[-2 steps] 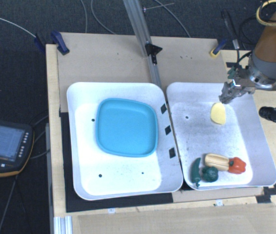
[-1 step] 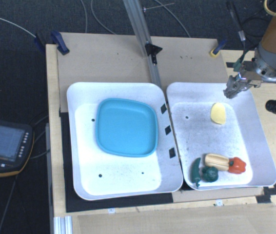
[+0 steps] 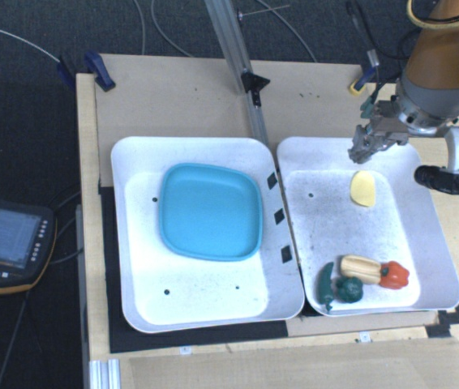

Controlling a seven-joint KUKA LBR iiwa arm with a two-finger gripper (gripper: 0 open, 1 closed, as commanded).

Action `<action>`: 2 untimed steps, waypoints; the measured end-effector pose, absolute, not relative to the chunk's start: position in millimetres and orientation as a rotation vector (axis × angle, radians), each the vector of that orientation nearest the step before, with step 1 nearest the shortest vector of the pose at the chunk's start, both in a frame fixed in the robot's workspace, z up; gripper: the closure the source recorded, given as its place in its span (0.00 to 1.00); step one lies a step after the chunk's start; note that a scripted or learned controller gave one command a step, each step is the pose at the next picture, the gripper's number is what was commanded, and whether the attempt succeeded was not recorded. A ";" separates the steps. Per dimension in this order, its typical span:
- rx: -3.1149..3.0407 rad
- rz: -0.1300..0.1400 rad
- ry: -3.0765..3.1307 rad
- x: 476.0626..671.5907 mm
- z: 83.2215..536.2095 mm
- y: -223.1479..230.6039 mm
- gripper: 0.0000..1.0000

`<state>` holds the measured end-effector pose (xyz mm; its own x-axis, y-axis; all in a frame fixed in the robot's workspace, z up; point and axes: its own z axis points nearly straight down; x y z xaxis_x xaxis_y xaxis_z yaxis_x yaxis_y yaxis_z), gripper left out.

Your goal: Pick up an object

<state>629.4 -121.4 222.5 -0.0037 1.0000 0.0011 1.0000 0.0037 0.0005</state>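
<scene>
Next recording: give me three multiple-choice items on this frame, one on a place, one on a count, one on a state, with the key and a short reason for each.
1. Where does the blue plate lie?
A. In the left bin
B. In the right bin
C. On the bare bench

2. How many loose objects lie in the right bin?
A. One
B. Two
C. Four

3. How does the claw stand to the pale yellow object?
A. It has lifted it high
B. It hangs just above it, apart
C. It presses it into a corner

Key: 1 A, the plate fills the left bin's floor. 2 C, yellow piece, tan piece, red piece, green piece. 3 B, the yellow object lies on the bin floor below the claw.
</scene>
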 end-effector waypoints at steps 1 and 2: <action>-2.215 -0.003 -2.227 635.9 233.8 -63.7 1.00; -2.215 -0.002 -2.227 644.4 228.0 -6.4 1.00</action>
<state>644.4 -6.4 228.0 -0.0052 1.0000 0.0014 1.0000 0.0052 0.0002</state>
